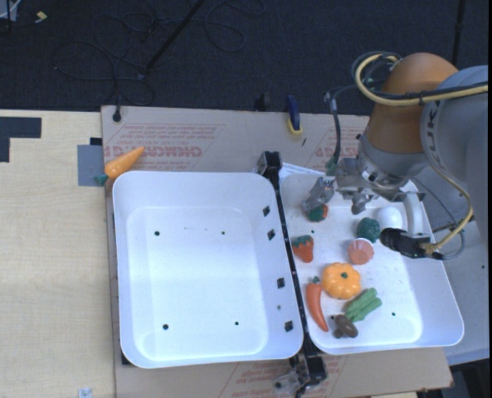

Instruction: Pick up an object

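Nearest the camera, at the front of the right bin point(445, 326), a small brown piece point(343, 327) lay beside the tip of an orange carrot point(315, 305) that stretched along the bin's left wall; just right of them a green vegetable point(362, 304) lay slantwise, touching the lower edge of an orange pumpkin point(342, 280). Farther back sat a strawberry-like red piece with a green top point(302, 248) near the left wall, a pinkish round piece point(360, 252) to its right, and behind that a dark teal object point(367, 229) beside a white round one point(389, 218). At the bin's far end a small green and red object point(316, 213) lay directly under the gripper point(322, 196), which hung low over it; whether its jaws were spread or closed on anything could not be told. The left bin point(129, 264) lay alongside, its white floor showing a few dark specks. Beyond its far left corner, outside both bins, another carrot point(123, 162) rested on the cardboard sheet point(187, 143); a blue and yellow clamp point(294, 114) sat at the sheet's far edge.
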Available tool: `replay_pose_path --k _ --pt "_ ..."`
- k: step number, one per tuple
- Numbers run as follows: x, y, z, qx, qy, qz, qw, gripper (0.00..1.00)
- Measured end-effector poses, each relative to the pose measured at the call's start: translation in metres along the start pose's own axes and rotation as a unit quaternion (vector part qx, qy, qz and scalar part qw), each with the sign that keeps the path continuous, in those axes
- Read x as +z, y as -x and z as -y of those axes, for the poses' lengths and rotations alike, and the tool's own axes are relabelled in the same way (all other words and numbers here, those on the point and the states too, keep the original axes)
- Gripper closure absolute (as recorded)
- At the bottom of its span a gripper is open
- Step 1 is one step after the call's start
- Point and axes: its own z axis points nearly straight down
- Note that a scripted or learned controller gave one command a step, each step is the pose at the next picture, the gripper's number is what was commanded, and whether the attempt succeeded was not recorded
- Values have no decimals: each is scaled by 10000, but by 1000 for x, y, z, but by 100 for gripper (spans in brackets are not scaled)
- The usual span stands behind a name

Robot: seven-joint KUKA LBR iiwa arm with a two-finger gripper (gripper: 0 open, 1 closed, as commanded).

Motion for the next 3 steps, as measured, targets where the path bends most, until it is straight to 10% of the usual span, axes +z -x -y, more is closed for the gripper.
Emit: replay_pose_path --k 1,2,3 --pt "45 42 -4 28 -20 10 10000 0" --pt "95 102 42 47 -25 3 10000 0" --pt "82 100 39 43 0 -1 10000 100"
